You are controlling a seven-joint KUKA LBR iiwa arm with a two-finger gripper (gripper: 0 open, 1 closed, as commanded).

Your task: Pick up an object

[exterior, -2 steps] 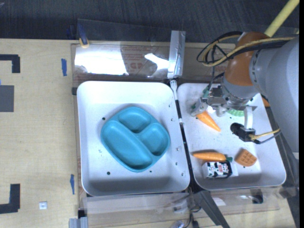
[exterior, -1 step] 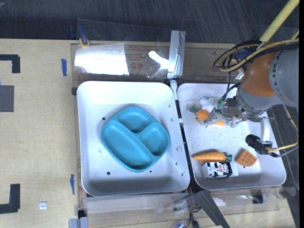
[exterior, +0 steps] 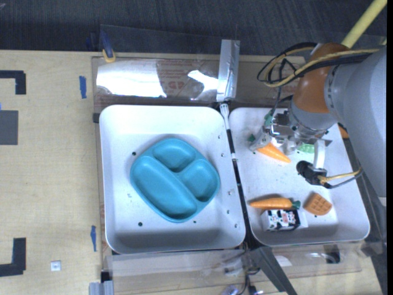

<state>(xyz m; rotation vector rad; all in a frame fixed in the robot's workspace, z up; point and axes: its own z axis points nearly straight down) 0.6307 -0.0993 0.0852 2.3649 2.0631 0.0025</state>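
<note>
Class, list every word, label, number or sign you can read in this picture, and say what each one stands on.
No text can be read.
Carton in the right bin: black and white print, too blurred to read.
Foil sheet behind the left bin: faint reddish marks, too blurred to read.
Blue tray, both carrots and waffle: no marks seen.

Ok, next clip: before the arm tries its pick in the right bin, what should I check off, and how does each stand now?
1. Gripper over the right bin: ok.
2. Target beneath it, the upper carrot near the fingers: ok.
3. Carrot held between fingers: cannot tell.
4. Other items apart from the gripper, namely lower carrot, waffle piece, black-and-white carton: ok.
5. Blue divided tray lying in the left bin, out of the way: ok.
</note>
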